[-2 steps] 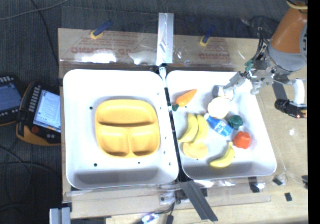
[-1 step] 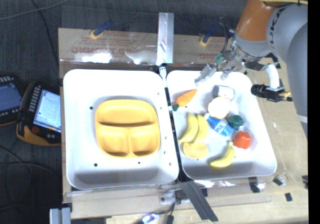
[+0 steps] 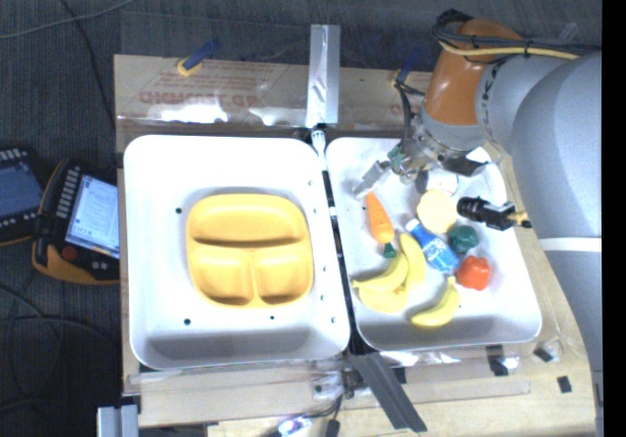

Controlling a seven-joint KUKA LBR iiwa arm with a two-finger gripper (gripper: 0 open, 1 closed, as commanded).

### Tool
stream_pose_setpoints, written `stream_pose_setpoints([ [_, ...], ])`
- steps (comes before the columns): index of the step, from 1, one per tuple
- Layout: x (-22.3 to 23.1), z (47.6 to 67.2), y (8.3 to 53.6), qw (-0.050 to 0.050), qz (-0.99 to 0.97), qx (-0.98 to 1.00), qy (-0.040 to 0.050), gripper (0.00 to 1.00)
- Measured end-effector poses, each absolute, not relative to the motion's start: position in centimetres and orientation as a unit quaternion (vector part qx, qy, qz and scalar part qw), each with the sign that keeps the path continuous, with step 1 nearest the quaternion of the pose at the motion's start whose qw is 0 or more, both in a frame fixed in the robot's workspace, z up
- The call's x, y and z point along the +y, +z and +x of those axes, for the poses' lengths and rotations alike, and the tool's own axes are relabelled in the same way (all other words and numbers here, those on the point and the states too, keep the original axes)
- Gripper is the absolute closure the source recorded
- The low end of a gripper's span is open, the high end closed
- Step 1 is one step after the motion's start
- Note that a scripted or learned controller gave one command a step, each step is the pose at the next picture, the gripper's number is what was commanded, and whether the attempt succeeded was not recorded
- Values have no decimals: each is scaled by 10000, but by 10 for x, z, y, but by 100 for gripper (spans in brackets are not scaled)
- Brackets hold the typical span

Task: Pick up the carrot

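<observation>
1. Far left, off the tabletop: black-and-orange handheld pendant with lit screen (image 3: 73, 220), on the dark floor.
2. Left shallow white plastic bin (image 3: 156, 327): holds a yellow three-compartment plastic tray (image 3: 249, 247), roughly centred.
3. Right shallow white plastic bin (image 3: 509, 323), touching the left one along the middle divider.
4. Small orange plastic carrot with green stem end (image 3: 379, 220): lies in the right bin's left half, near the divider, stem end pointing down-right. Nothing touches its upper end.
5. Two yellow plastic bananas (image 3: 396, 279) just below the carrot; the nearer one's tip sits beside the carrot's green end.
6. Blue-and-white small bottle (image 3: 432, 247), pale round disc (image 3: 437, 210), dark green item (image 3: 463, 239), red round fruit (image 3: 473, 273): clustered right of the carrot.
7. Metal two-finger jaws (image 3: 381, 172) of the grey arm (image 3: 558, 132): above-right of the carrot, near but apart. Cannot tell whether they are parted or closed; nothing visible between them.
</observation>
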State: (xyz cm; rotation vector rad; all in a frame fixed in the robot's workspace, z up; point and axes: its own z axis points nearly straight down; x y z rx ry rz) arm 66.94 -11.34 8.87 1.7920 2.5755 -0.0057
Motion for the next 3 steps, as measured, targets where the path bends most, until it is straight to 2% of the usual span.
stream_pose_setpoints([
  [1, -113, 622, 90, 38, 6503, 7596, 34, 0],
  [2, -112, 623, 100, 36, 6506, 7594, 53, 100],
  [3, -54, 668, 214, 9, 7078, 7064, -19, 100],
])
